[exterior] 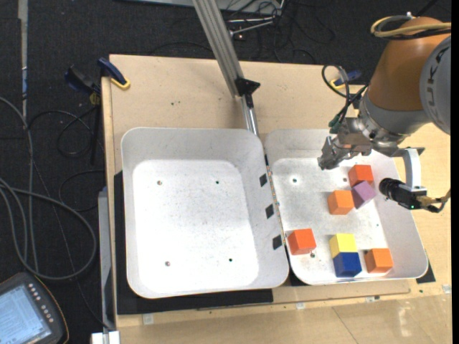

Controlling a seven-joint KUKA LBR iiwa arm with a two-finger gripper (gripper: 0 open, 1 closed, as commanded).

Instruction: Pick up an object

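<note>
R bin: 4 orange blocks, 1 yellow, 1 blue, 1 purple

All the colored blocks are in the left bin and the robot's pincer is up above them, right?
Not quite. The camera view shows the blocks in the right bin, not the left one: orange blocks, a purple block, a yellow block and a blue block. The pincer does hang above that group.

A rounded orange band is seen above the grey wrist (cables looped alongside) and dark gripper.
</note>
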